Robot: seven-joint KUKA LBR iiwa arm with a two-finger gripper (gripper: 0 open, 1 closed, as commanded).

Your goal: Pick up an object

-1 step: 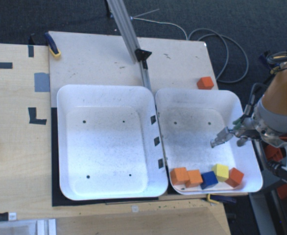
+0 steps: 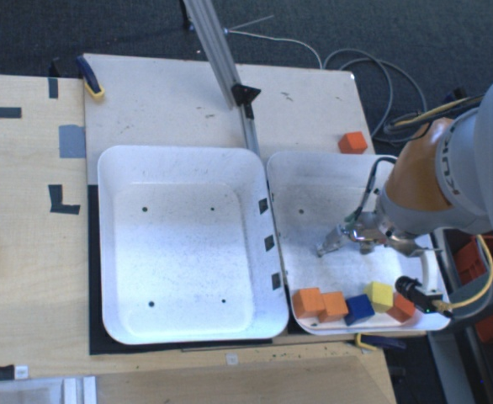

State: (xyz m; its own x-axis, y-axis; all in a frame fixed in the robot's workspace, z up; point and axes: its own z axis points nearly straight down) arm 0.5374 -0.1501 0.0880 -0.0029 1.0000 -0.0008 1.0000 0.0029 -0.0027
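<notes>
Grey gripper [image 2: 325, 247] is seen mid-right bin [image 2: 314, 179], fingers spread, nothing pinched. Blocks are clustered at lower right of frame: two orange blocks [image 2: 320, 303], blue block [image 2: 358, 309], yellow block [image 2: 380, 295], red block [image 2: 401, 309]. Another orange cube [image 2: 352, 143] sits outside, upper right.

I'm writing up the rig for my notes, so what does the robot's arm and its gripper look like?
The arm is a thick, rounded grey body with a broad orange band above the wrist. A dark cable runs down beside the band toward the wrist. The gripper is small and metallic grey, with slim fingers, over the right bin.
</notes>
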